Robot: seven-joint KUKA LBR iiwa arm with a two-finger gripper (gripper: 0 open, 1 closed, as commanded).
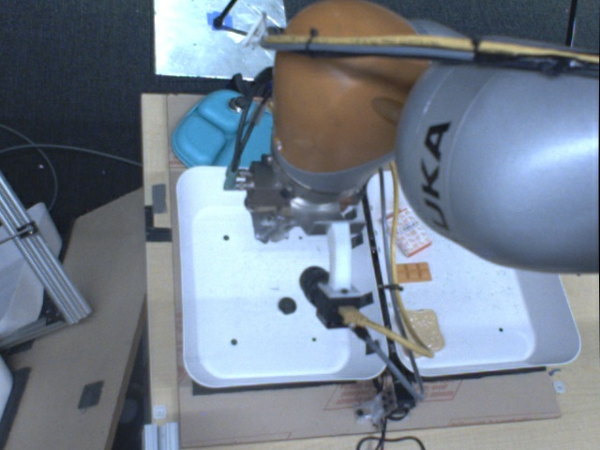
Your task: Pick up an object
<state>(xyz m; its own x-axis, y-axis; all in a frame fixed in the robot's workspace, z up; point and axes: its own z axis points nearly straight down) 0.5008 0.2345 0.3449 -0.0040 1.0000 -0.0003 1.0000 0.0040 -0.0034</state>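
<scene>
My gripper (272, 216), whose state I cannot tell, hangs apart from a flat orange tile (412, 273), likely light, best pinched edgewise.

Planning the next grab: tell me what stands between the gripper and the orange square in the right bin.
No loose thing visibly does. The gripper is over the left bin; the orange square lies in the right bin, so the bins' adjoining walls lie between, partly hidden by the arm.
</scene>
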